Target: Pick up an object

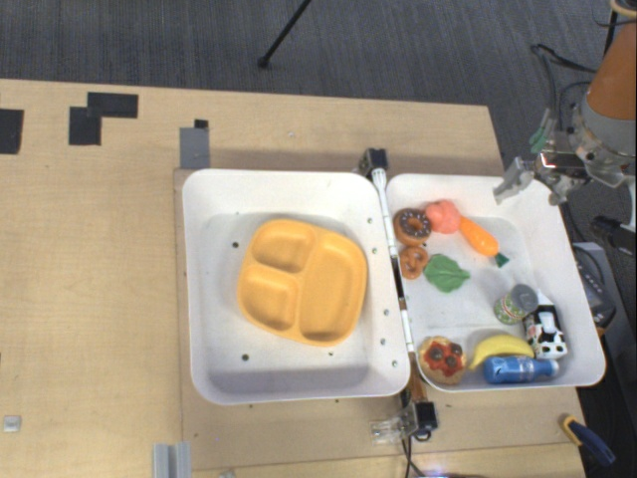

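Note:
The right bin point(557, 252) holds several small toys: two brown donuts point(411, 224), a pink piece point(443, 215), an orange carrot point(478, 237), a green leaf point(447, 273), a grey can point(515, 305), a black-and-white figure point(545, 333), a banana point(501, 347), a blue bottle point(518, 369) and a round fruit tart point(442, 358). My gripper point(532, 182) hangs over the bin's far right corner, above and to the right of the carrot. Its fingers stand apart and open, with nothing between them.
The left bin point(214, 297) carries a yellow divided plate point(302, 279). A metal divider point(390, 247) runs between the two bins. The grey arm with its orange band point(609, 88) comes in from the upper right. Cables lie at the bench's front edge point(408, 428).

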{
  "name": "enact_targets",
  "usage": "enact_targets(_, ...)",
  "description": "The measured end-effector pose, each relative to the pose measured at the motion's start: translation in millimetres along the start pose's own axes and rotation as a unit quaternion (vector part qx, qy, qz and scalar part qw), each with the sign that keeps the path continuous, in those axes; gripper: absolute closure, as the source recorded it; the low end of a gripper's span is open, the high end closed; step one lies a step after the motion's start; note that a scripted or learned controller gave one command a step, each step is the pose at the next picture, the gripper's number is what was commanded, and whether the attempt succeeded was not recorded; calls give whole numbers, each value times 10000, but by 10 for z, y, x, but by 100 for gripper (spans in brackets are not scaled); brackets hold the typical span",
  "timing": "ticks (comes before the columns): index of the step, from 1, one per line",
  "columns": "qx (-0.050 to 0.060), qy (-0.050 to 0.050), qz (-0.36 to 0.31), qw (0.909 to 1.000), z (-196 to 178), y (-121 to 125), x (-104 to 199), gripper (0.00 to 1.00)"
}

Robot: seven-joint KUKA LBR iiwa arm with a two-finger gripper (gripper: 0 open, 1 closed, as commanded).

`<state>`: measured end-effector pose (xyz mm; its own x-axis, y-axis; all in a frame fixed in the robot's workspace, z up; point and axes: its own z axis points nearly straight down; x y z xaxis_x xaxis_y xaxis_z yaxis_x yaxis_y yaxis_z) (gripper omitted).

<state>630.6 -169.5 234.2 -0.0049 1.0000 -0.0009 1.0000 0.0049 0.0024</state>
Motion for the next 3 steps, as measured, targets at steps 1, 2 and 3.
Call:
enact_targets(1, -8, 0, 100, 9999, 1389, -229, -94, 0)
enact_targets(2, -14, 7, 351, 9994, 1478, -6, 312, 0)
enact_targets(3, -38, 10, 334, 9994, 1357, 13, 320, 100)
